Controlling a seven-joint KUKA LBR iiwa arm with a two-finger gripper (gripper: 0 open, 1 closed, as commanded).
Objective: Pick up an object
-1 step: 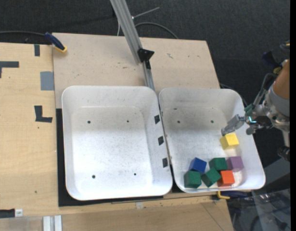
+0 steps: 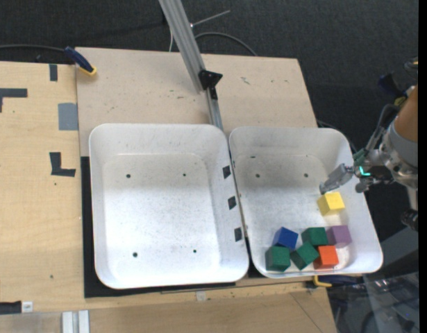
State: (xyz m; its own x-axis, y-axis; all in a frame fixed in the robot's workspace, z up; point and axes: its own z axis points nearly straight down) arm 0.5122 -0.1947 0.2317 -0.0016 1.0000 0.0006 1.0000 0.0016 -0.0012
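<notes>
From above, the gripper point(image 2: 346, 177) hangs over the right bin point(image 2: 289, 139) near its right wall; I cannot tell its state. The yellow block point(image 2: 332, 202) lies just below it, apart from the cluster at the bin's near corner: a blue block point(image 2: 286, 238), three green blocks point(image 2: 278, 258), an orange block point(image 2: 328, 256) and a purple block point(image 2: 339, 235). The left bin point(image 2: 157, 207) sits alongside on the worktop point(image 2: 32, 186).
</notes>
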